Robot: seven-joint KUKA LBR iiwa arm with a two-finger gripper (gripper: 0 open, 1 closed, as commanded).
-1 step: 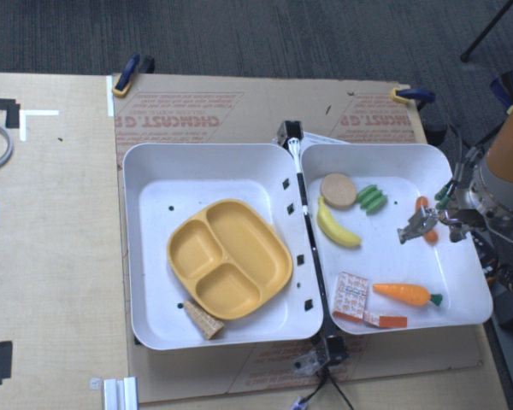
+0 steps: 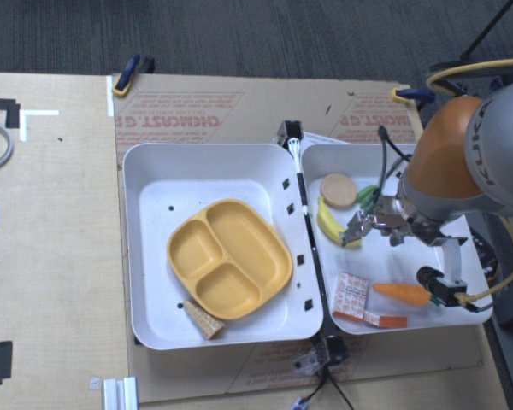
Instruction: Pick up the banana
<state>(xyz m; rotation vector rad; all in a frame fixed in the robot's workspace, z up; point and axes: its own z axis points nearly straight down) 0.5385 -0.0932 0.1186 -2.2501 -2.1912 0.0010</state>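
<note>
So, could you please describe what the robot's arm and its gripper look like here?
The grey rounded metal arm bears a broad glossy orange band above the wrist. Its small silver-and-black metal gripper has two fingers, and a yellow cable arcs over the arm.

Arm (image 2: 483, 156): grey rounded housing, smooth casing. Broad orange band (image 2: 445, 148) above the wrist, glossy, dome-shaped from this angle. Below the band, a darker grey wrist collar. Tool (image 2: 365, 226): small metallic assembly, silver and dark parts, details too fine to resolve. Thin black cable (image 2: 392, 149) runs along the orange band toward the tool. Yellow cable (image 2: 470, 67) arcs over the arm's upper housing. A black fitting (image 2: 434, 282) with a yellowish lead sits under the wrist.
</note>
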